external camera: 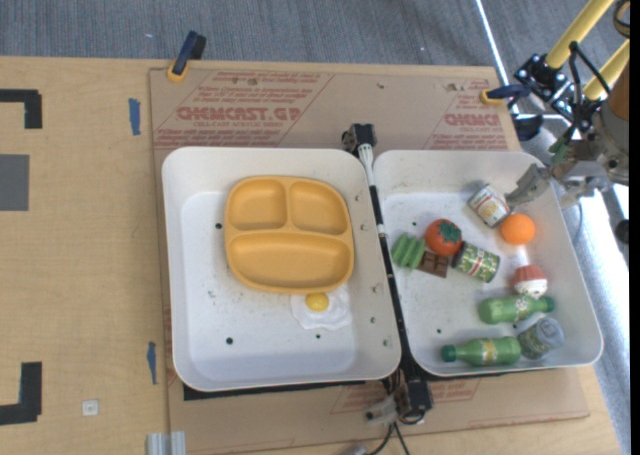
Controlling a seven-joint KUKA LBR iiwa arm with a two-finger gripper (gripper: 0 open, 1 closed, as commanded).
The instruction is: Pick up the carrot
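Closest to the camera, in the right bin point(585, 273), a green bottle point(485, 350) lies on its side, in front of the orange round thing point(517, 230) and well apart from it. Just beside that bottle is a small grey jar point(541, 335). A second green bottle point(512, 309) lies a little closer to the orange round thing. Between that bottle and the orange round thing is a small red and white toy point(530, 280).

Left of the orange round thing there is a tin with a green label point(477, 263), a red tomato point(443, 235) and a ridged green piece point(406, 250). Far to its left, in the left bin point(190, 273), sit a yellow divided plate point(289, 231) and a toy fried egg point(318, 303).

I think the orange round thing is the carrot, maybe seen from its end, but I am not sure. It lies near the right wall of the right bin. A tin with a white label point(488, 205) lies just behind it, to the left.

Farthest back is the gripper point(532, 183). It hangs over the far right corner of the bin, just behind the orange round thing and apart from it. I cannot tell if it is spread or pressed together. It holds nothing I can see.

The arm looks to be at the reaching step. Next, the gripper needs to come a little nearer, go down around the carrot, and squeeze. The white-label tin is close, so it could get bumped.
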